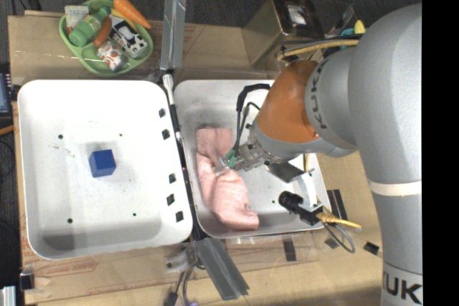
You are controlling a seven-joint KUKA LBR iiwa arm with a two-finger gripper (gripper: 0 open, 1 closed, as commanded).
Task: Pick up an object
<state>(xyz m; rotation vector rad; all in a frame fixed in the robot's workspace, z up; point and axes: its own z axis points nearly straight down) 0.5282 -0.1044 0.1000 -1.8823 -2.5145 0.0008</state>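
One pink cloth (224,186) lies crumpled and folded lengthwise in the right bin (215,93), along its left side, soft and limp with a bunched lower end. The pincer (235,160) sits low at the cloth's upper middle, but whether it is apart or together I cannot tell, so the pick looks at most begun, with lifting left. A blue cube (102,163) rests in the left bin (43,100).

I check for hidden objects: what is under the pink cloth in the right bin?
Around the pink cloth only the right bin's white floor shows. What lies beneath it is covered.
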